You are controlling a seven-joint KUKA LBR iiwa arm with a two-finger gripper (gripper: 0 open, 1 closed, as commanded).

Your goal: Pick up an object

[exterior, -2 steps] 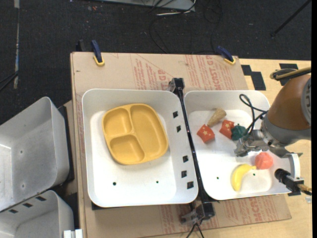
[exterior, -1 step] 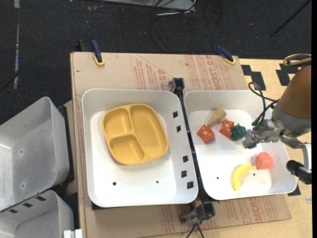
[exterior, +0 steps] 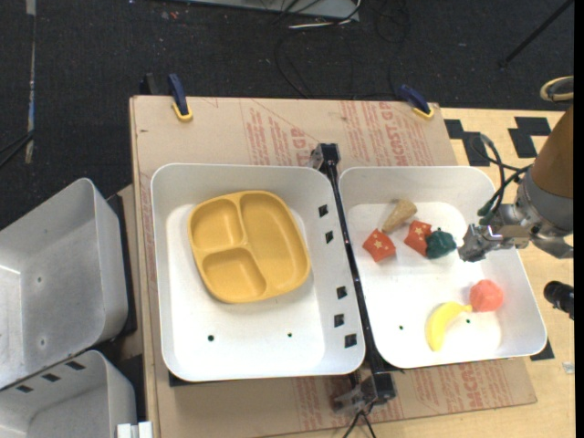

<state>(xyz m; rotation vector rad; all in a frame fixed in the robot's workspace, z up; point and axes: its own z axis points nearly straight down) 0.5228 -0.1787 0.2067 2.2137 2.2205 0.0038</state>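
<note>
Dark carpeted floor (exterior: 82, 53), strewn with black cables, is surrounding a brown cardboard-covered bench (exterior: 255, 126) that is bearing two shallow white bins side by side. Beyond the bench's left edge, two white plastic tubs (exterior: 50, 281) are sitting on the floor. On the bench, the left white bin (exterior: 173, 336) is holding a yellow three-compartment plastic tray (exterior: 248, 245), lying flat and slightly turned. The right white bin (exterior: 411, 336) is holding the small objects on offer for picking. Reaching in from the right, the grey robot arm (exterior: 552, 190) is hanging over that bin's right rim, and its two-finger gripper (exterior: 474, 243) is hovering just beside a dark green lumpy toy (exterior: 441, 244); whether the fingers are spread or closed is impossible to tell from this angle, and nothing is showing between them. Near the bin's front, a yellow banana-shaped toy (exterior: 443, 324) is lying just beside a coral-red rounded toy (exterior: 486, 295). Toward the bin's middle, a red block with a yellow star (exterior: 380, 245) is sitting near a second red starred block (exterior: 418, 236), which is touching the green toy, while a tan cone-shaped piece (exterior: 398, 214) is lying just behind them.
</note>
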